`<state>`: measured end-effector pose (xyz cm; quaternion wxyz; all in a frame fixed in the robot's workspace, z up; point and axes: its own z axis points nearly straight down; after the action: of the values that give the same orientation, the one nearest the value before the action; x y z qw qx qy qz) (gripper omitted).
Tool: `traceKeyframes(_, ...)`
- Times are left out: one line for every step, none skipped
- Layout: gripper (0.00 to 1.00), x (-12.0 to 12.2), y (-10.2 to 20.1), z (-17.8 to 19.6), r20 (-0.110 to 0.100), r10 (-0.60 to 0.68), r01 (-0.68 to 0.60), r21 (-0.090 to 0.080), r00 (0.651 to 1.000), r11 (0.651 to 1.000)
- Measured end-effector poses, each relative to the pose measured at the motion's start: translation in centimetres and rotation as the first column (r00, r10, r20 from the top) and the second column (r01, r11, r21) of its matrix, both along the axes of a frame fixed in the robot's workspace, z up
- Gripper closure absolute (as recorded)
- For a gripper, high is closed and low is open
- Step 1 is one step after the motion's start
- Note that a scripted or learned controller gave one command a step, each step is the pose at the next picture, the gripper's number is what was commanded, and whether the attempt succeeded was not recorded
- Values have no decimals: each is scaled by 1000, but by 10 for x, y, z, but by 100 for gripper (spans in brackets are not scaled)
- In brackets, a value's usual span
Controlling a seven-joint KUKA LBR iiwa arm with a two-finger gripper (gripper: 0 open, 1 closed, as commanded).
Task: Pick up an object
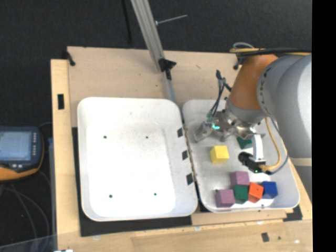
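Note:
The right bin [202, 114] holds a yellow block [220, 154] near its middle. Along its front edge sit two purple blocks [224, 197] [239, 178], a green block [241, 192], an orange block [255, 191] and a blue block [269, 188]. A dark green piece [244, 140] lies partly hidden under the wrist. My gripper [206, 131] hangs low over the bin's back left part, above and left of the yellow block, apart from it. Nothing shows between its fingers.
The left bin [128, 156] lies beside the right one, its rim touching. A slanted metal rail [149, 33] rises from behind the bins. The arm's grey body [286, 106] covers the right bin's back right corner. A handheld device [18, 148] rests off the bench's left.

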<state>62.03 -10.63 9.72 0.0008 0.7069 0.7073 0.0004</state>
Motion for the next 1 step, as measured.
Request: traceKeyframes(0,47,-66,29,7,-3,3,-5,1000,1000)
